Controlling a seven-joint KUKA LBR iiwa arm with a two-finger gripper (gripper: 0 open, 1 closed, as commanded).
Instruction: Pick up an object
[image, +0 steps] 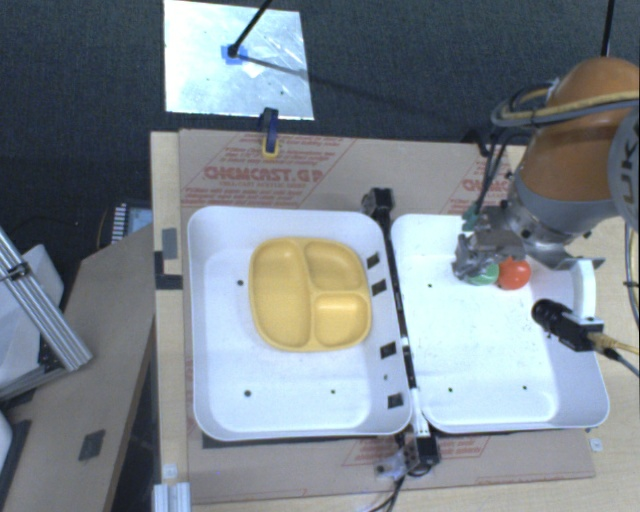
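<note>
A small red and green object (505, 274), like a toy tomato or strawberry, lies at the back of the right white bin (480, 380). My gripper (473, 262) hangs low over the bin right at the object's left side, its metal fingers touching or overlapping the green part. The view does not settle whether anything sits between the fingers. The grey arm with its orange band comes in from the upper right.
The left white bin (215, 340) holds a yellow divided plate (307, 294) with three compartments. A black hinge strip (392, 300) runs between the two bins. Cardboard underlies both bins, and a shiny metal sheet (238, 60) lies beyond them.
</note>
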